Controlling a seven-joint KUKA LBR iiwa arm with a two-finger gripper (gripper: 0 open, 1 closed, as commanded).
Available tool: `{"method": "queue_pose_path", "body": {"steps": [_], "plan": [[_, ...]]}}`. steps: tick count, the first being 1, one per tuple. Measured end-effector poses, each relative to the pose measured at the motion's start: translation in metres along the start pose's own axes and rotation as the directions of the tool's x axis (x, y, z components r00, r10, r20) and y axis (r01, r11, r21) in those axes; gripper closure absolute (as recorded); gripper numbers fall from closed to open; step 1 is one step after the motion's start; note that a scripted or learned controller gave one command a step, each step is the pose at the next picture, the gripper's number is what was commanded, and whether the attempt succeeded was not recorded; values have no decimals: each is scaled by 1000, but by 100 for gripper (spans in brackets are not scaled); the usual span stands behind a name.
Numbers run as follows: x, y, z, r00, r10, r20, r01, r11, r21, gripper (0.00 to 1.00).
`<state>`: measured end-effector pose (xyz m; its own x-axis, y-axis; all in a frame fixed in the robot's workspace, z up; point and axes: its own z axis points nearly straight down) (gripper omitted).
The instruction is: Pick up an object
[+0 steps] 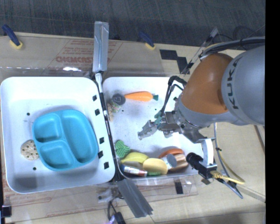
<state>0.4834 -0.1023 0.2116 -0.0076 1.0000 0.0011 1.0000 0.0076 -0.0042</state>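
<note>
My gripper (pixel 146 129) hangs over the middle of the right bin (pixel 130 85), pointing left, open with nothing between its fingers. An orange carrot (pixel 139 96) lies at the bin's back, up and left of the gripper. Beside the carrot sits a small grey round piece (pixel 117 99). Along the bin's front wall lie a green item (pixel 121 149), a yellow fruit (pixel 134 158), a second yellow piece (pixel 155 165), a red-orange item (pixel 171 152), a brown cylinder (pixel 178 161) and a thin red stick (pixel 135 171). The arm covers the bin's right side.
The left bin (pixel 9 125) holds a blue divided plate (pixel 64 139) and a round cookie (pixel 30 149) at the plate's left. A small speckled object (pixel 114 109) rests by the divider between the bins. Bare white floor lies left of the gripper.
</note>
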Motion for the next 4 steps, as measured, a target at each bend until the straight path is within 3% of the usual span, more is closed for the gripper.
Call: {"method": "queue_pose_path", "body": {"steps": [1,2,3,4], "plan": [[-32,-6,120,996,-89,1,89,996,-5,0],[-32,-5,110,996,-93,1,93,996,-4,100],[-85,7,119,999,53,1,-53,999,-4,100],[-85,26,75,995,-97,1,97,995,-4,100]]}}
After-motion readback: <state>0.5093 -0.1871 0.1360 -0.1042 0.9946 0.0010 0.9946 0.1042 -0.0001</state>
